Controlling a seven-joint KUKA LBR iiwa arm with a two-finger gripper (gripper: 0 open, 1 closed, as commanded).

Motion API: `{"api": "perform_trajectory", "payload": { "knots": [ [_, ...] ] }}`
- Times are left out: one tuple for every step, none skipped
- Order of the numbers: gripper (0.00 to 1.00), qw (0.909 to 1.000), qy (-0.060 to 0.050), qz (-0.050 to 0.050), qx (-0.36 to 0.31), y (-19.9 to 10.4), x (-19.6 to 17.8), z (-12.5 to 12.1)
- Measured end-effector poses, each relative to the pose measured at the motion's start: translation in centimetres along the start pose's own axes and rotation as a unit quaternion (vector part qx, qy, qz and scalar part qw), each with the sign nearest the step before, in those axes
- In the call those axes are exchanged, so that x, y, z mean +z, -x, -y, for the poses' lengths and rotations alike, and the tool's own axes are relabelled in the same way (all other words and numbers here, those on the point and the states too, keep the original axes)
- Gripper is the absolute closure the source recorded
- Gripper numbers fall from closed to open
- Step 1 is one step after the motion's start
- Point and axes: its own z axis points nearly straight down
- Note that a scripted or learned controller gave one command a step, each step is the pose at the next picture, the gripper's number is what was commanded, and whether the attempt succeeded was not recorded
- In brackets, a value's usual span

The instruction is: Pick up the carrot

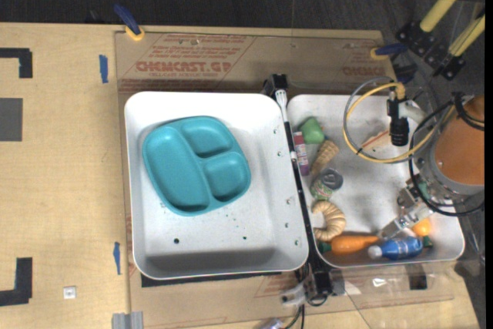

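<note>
The carrot (353,244) is orange with a green end and lies flat along the front wall of the right bin (362,181). My gripper (404,218) hangs low at the bin's front right corner. It is a short way to the right of the carrot, just above a blue bottle (400,247). The arm's orange band (462,154) rises behind the gripper and hides part of the bin's right side. Nothing shows in the gripper's hold.
A small orange piece (422,227) lies beside the gripper. The right bin also holds a braided pastry (331,218), a grey disc (331,181), a cone (323,154) and a green item (312,130). A teal divided plate (196,163) sits in the left bin (154,243). A yellow cable (370,127) loops over the back.
</note>
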Motion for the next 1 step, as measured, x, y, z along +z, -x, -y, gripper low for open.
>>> {"api": "perform_trajectory", "payload": {
  "knots": [
    [0.00, 0.9954, -0.004, -0.001, -0.096, 0.38, -0.02, -0.49]
  ]
}}
